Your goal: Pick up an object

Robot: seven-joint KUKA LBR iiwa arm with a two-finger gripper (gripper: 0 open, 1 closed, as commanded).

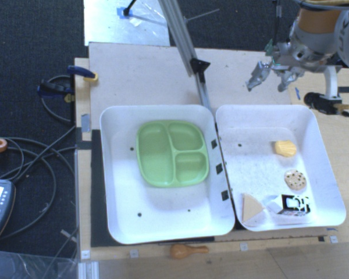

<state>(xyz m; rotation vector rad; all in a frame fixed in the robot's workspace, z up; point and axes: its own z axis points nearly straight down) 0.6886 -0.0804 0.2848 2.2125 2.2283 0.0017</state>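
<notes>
Grey hand (270, 78) seemingly spread, holding nothing, above right bin (326, 150); yellow object (285, 149) well below

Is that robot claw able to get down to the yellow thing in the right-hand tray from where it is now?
Probably yes. The gripper hangs open above the bench behind the right bin, and the yellow object lies alone with nothing over it.

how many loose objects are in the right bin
4. A yellow piece near the far right wall, a speckled cookie below it, a tan wedge at the near left, and a black-and-white item beside it.
</notes>
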